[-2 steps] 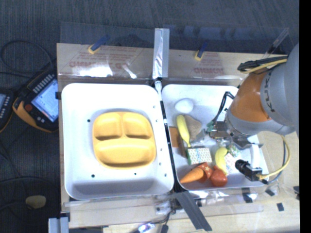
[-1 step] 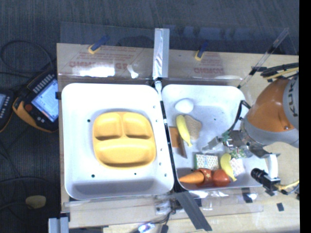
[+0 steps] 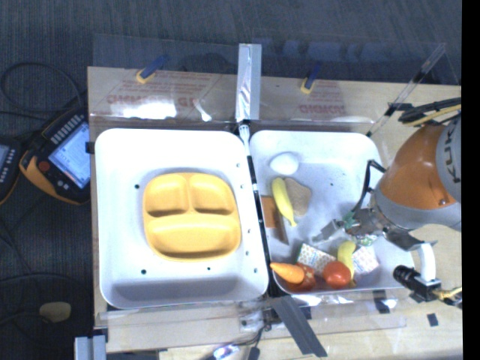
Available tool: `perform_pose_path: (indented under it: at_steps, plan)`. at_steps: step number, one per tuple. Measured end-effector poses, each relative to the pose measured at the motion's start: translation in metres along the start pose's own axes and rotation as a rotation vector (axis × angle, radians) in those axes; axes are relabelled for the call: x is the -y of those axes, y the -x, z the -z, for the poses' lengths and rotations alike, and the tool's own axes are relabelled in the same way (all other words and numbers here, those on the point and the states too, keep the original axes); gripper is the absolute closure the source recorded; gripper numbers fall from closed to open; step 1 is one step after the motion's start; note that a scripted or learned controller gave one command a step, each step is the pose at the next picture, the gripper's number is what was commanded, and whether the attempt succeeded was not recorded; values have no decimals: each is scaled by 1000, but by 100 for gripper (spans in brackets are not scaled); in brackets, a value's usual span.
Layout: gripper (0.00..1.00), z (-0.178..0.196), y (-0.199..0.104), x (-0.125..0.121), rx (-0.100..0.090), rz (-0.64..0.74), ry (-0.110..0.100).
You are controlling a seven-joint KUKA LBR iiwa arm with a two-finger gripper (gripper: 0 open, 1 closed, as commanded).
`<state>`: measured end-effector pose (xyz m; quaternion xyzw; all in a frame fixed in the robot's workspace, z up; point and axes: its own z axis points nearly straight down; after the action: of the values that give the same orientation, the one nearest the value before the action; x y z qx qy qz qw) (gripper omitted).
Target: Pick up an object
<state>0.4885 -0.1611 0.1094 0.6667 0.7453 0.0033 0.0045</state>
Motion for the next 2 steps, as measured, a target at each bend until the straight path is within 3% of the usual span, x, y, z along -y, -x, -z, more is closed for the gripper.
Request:
perform_pose_path:
  at_steps: [1,2]
  plan:
    - [0,-12,22,-14,-18,112,7]
    - [0,-22,1,-159,2,347,-1]
